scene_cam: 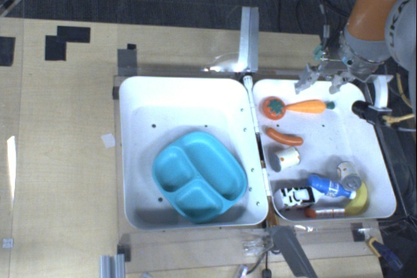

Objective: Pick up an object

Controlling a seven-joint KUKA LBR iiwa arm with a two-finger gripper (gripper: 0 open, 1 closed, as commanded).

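Observation:
My gripper (322, 80) hangs over the far rim of the right bin (384, 172), its two fingers spread open with nothing between them. Just below it in that bin lies an orange carrot (305, 107) with a green tip, beside a round orange-and-green toy (273, 107). Nearer lie a sausage (285, 137), a small white cup (287, 157), a blue bottle (330, 187), a silver can (348, 174), a banana (358, 200), a black-and-white toy (294, 196) and a red marker (326, 211).
The left bin (140, 107) holds a blue divided plate (199, 174). A metal post (249, 39) stands behind the joint between the bins. Cables (391, 115) run along the right bin's right side.

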